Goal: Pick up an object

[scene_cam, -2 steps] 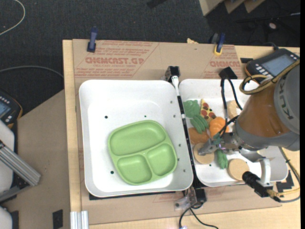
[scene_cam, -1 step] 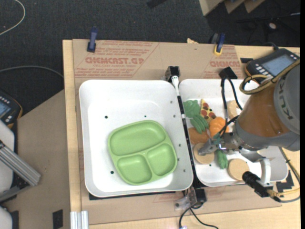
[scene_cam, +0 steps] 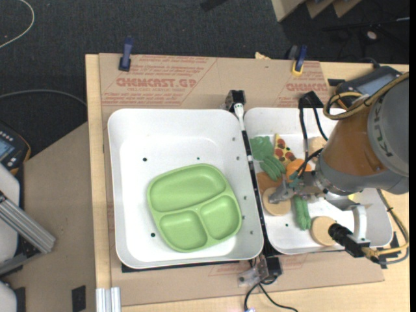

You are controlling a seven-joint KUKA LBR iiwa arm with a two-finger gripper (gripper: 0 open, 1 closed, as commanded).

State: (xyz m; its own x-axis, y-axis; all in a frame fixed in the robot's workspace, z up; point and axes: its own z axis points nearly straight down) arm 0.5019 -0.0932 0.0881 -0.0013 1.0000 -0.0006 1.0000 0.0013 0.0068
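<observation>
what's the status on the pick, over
Tool low in right bin, over the toy food pile. Nothing seen held. Green divided plate sits alone in left bin.

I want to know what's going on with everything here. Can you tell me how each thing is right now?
Green plate: flat and upright in the left bin, its three sections bare.
Right bin: holds a jumble of toy food.
Green leafy toy: lying loose in the right bin.
Tan round toy: lying flat by the front wall.
Gripper: down among the toys; grip too hidden to tell.
</observation>
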